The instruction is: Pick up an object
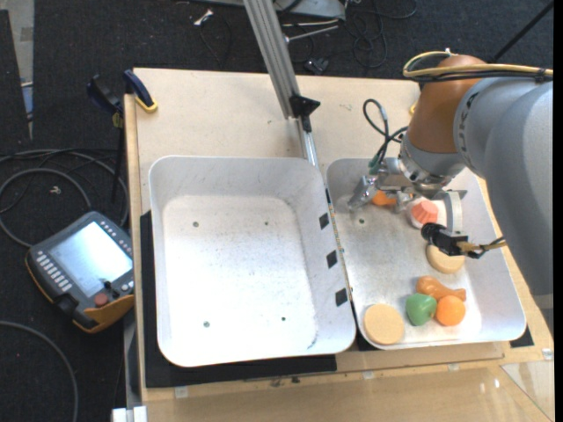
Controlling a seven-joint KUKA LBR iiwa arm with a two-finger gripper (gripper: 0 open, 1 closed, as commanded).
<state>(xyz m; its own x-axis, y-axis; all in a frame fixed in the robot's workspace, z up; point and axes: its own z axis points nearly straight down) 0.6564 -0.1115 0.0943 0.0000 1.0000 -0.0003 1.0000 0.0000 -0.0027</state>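
My gripper (387,192) is down in the back part of the right bin (493,323), under the orange-banded wrist. A small orange object (383,199) peeks out right at the gripper, partly hidden by it. Just to its right lies a pink and white object (425,211). A tan rounded piece (446,258) sits farther forward, with a black cable part over its top. Near the front of the bin lie a tan disc (384,323), a green object (420,309), an orange ball (450,311) and a small orange-brown piece (429,286).
The left bin (176,236) lies beside the right one, with a raised divider edge (334,244) between them. A slanted metal pole (273,42) rises behind the bins. A teach pendant (84,271) lies on the floor at the left.
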